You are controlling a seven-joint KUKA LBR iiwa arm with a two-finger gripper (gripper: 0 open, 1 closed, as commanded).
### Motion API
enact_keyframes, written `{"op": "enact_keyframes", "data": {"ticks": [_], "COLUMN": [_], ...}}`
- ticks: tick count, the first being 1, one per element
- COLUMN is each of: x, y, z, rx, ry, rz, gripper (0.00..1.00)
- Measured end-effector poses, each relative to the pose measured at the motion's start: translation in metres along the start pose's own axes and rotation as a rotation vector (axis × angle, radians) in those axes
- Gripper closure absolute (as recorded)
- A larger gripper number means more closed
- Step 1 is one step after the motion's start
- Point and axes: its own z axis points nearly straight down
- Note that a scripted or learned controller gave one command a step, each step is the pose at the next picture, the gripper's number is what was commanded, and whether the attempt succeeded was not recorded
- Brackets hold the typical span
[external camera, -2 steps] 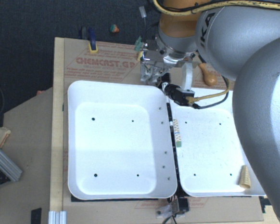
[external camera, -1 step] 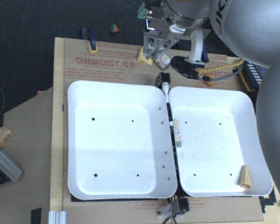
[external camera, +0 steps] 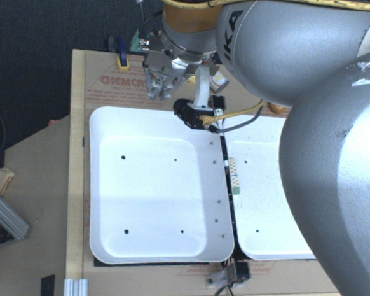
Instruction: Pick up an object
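While its grip state is unclear, the hand (external camera: 156, 87) hovers beyond the left bin (external camera: 99, 188).

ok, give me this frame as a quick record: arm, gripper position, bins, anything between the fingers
arm: grey arm with orange band, covering the right side of the view
gripper: gripper above the cardboard bench top, just beyond the far rim of the left bin
held object: none visible between the fingers
left bin: white floor with small dark dots, no loose object visible
right bin: right bin largely hidden by the arm
between bins: dark strip with a small tag
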Motion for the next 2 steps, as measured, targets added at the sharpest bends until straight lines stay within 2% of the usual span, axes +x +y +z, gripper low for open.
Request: {"op": "enact_keyframes", "data": {"ticks": [1, 2], "x": [-0.047, 0.014], "y": [-0.005, -0.021], "z": [-0.059, 0.039], "rx": [-0.015, 0.003], "ry": [-0.001, -0.002], "rz": [0.012, 0.002], "gripper": [1.00, 1.00]}}
